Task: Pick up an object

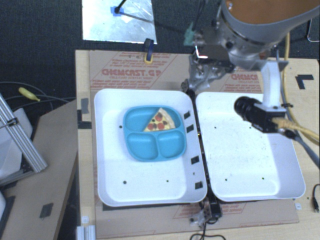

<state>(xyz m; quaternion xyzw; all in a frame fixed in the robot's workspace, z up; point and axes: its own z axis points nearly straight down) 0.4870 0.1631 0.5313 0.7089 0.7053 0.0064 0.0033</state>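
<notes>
Pizza slice (161,120): toy wedge with red toppings, lying flat in the far compartment of the blue divided plate (152,144), tip toward the far edge.
Blue divided plate: sits in the left bin (115,184), nearer its far edge than its near one, roughly centred between its sides.
Right bin (250,174): bare white floor with faint speckling, butted against the left bin along the black centre seam.
Gripper (200,81): hangs beyond the far edge of both bins, over the cardboard sheet (125,71), just past the far end of the seam.
Fingers: lost in metal clutter and glare, cannot tell whether apart or together.
Slice vs fingers: well apart; slice lies inside the left bin, nearer the camera and left of the gripper, nothing seen between the fingers.
Black cylinder (255,113): mounted on the arm, hanging over the right bin's far right part.
</notes>
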